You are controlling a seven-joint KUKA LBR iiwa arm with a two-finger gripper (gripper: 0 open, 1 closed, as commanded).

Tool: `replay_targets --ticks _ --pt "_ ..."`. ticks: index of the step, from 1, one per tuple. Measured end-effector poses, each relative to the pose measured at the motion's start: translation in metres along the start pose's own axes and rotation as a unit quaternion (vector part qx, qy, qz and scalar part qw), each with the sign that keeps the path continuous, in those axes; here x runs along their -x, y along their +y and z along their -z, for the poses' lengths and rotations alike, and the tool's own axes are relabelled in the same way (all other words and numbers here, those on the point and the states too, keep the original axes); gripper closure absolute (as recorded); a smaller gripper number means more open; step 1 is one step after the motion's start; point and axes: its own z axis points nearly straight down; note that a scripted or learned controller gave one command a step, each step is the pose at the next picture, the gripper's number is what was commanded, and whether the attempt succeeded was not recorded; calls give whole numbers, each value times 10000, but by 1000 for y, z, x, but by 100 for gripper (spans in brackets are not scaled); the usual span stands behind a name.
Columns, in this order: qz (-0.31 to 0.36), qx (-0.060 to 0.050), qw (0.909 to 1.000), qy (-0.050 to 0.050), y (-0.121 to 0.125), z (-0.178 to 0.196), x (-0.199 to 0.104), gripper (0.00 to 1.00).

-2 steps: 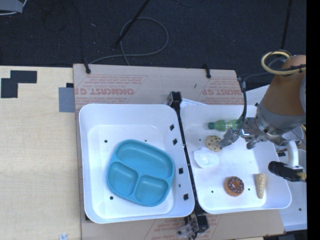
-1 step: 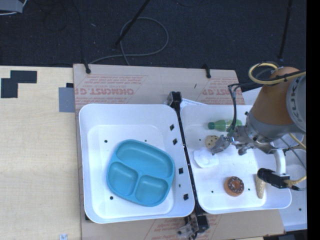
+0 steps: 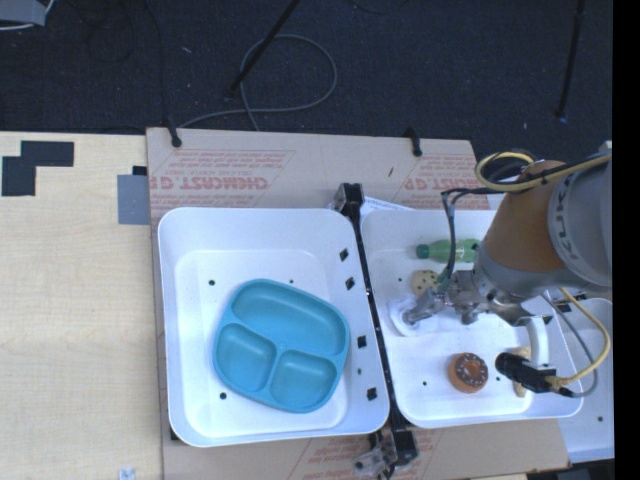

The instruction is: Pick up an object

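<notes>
You have the gripper (image 3: 428, 306) low inside the right bin (image 3: 432, 400), and from this slant you cannot tell whether it is apart or together; nothing can be seen held in it. Take this as the reach-and-close step of the pick, with no lift begun yet. The likeliest target is the small speckled disc (image 3: 425, 280), a pale round piece lying flat on the bin floor. The gripper sits just beside that disc on its near side, so close that you cannot tell whether they touch or stand a little apart. Judging from that, the next move calls for centring over the disc, which means a small shift toward the far wall, then closing on it before raising. A flat piece like this gives little edge to catch, so expect it may slide or slip out. Beyond the disc, toward the far wall, a green bottle (image 3: 450, 251) lies on its side, partly behind the arm. On the disc's near side, well apart from it, rests a donut (image 3: 467, 371). Across the divider from the disc, a blue divided tray (image 3: 280, 346) lies in the left bin (image 3: 190, 268), and the surface (image 3: 70, 318) runs on past that.
</notes>
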Motion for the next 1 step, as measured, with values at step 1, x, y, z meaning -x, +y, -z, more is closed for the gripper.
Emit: replay_targets --ticks 1 --pt "-27 12 10000 -3 0 13 2 100"
